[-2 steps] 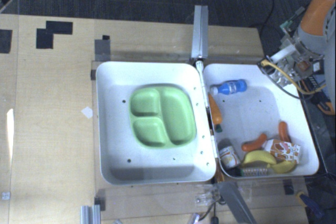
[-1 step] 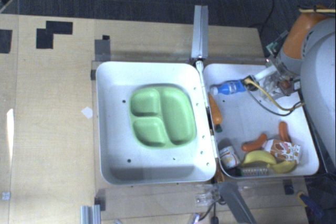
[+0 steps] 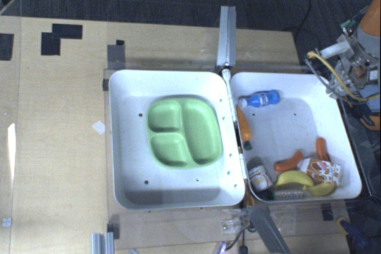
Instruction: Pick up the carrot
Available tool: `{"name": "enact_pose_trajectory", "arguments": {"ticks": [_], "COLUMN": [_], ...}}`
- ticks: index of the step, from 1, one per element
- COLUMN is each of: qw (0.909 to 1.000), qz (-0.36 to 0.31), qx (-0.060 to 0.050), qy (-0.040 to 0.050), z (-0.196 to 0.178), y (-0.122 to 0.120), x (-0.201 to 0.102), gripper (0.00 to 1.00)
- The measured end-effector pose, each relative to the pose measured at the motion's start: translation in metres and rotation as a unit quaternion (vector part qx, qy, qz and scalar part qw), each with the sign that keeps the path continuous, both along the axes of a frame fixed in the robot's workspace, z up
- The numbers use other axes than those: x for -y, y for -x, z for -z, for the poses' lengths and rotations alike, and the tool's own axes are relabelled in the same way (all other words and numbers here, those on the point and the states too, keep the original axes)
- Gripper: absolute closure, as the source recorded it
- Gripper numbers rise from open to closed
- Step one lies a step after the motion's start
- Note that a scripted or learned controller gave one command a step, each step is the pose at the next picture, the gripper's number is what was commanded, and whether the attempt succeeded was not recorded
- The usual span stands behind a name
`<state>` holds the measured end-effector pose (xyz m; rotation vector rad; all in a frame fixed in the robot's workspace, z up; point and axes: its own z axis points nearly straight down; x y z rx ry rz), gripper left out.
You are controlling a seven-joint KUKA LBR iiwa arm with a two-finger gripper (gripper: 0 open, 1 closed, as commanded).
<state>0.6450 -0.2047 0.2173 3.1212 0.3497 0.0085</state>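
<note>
There are two white bins. The left bin (image 3: pixel 119 146) holds one green tray (image 3: pixel 183 131). The right bin (image 3: pixel 351 172) holds one carrot (image 3: pixel 243 126) by its left wall, one blue bottle (image 3: pixel 260 99), two sausages (image 3: pixel 289 160), one banana (image 3: pixel 303 181), one can (image 3: pixel 259 176) and one carton (image 3: pixel 324 171). The arm (image 3: pixel 357 56) is at the right edge, well apart from the carrot.

Arm (image 3: pixel 360 47) at right edge, raised.
</note>
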Motion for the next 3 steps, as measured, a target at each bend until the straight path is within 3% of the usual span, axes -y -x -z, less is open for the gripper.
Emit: {"name": "enact_pose_trajectory", "arguments": {"ticks": [1,2,3], "qw": [0.9957,0.9998,1.0], "qz": [-0.093,-0.022,0.008], "qx": [-0.001,-0.002,0.0], "qy": [0.0005,-0.0001,-0.0007], "z": [-0.018,-0.018,-0.044], "y": [-0.018,0.0,-0.008], "x": [-0.041,0.0,-0.068], "gripper": [1.0,1.0,1.0]}}
